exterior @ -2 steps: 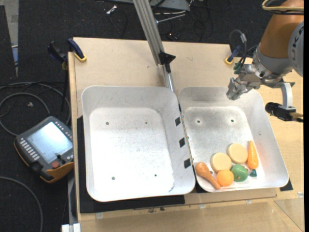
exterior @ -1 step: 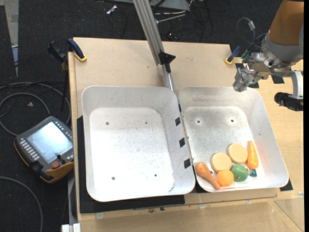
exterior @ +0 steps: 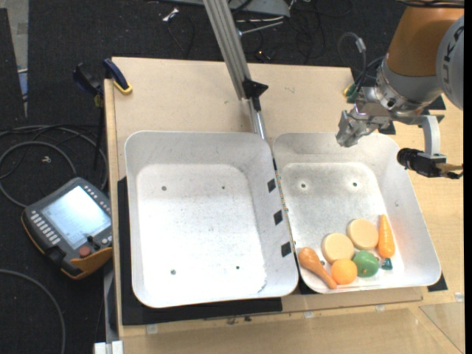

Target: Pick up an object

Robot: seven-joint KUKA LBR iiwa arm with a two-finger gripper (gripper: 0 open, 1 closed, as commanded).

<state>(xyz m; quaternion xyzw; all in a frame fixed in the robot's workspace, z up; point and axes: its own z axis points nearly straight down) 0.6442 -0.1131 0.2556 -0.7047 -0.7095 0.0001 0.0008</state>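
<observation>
pendant (exterior: 70,227): off the desk, far left of the right bin, lying on the dark floor with its screen lit.
desk (exterior: 184,94): pale wood, carrying both bins side by side.
left bin (exterior: 144,150): white and shallow, touching the right bin's left wall along a row of black clips.
metal pole (exterior: 228,39): slants down from the top edge and ends just beyond the right bin's far left corner.
right bin (exterior: 324,142): my landmark, white, shallow, speckled on its floor.
long carrot (exterior: 317,268): in the right bin's near left part, lying at a slant, its tip touching the orange ball.
tan disc (exterior: 338,246): in the near part of the right bin, just beside a second tan disc (exterior: 363,234).
orange ball (exterior: 344,272): against the right bin's near wall, between the long carrot and the green piece.
green piece (exterior: 366,263): near the right bin's near right corner, touching the orange ball.
short carrot (exterior: 386,236): along the right bin's right wall, beside the second disc.
my end effector (exterior: 350,133): above the right bin's far rim, well apart from the cluster of objects, nothing between its fingers; i cannot tell if they are spread or pressed together.
my arm (exterior: 420,50): grey and orange, beyond the right bin's far right corner.
</observation>
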